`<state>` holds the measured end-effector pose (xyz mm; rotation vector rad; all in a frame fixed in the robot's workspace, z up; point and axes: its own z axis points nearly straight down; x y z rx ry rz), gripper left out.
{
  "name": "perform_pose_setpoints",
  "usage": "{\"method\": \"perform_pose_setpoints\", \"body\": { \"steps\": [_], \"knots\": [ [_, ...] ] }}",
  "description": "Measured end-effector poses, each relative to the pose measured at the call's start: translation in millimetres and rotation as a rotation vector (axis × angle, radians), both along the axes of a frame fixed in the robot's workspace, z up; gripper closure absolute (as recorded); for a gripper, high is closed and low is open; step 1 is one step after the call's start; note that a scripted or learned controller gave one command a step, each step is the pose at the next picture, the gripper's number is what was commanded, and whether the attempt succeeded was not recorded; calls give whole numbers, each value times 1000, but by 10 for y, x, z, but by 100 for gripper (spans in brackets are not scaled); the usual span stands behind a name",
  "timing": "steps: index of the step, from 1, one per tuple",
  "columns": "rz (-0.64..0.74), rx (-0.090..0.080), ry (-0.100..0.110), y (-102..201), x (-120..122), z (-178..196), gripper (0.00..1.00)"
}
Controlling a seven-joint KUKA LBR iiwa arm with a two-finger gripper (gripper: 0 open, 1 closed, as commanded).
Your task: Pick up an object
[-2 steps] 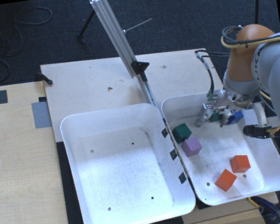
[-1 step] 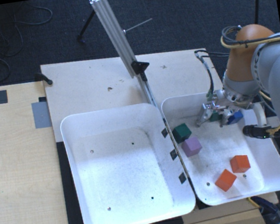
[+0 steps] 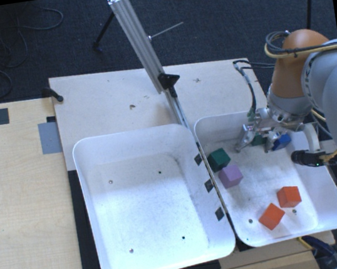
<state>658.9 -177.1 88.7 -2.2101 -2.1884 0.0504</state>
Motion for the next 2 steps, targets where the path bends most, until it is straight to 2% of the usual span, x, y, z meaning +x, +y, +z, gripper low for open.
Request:
{"method": "perform_pose_setpoints", "body": {
  "steps": [2],
  "knots": [
    [0, -2, -2, 97, 4, 2, 0]
  ]
}}
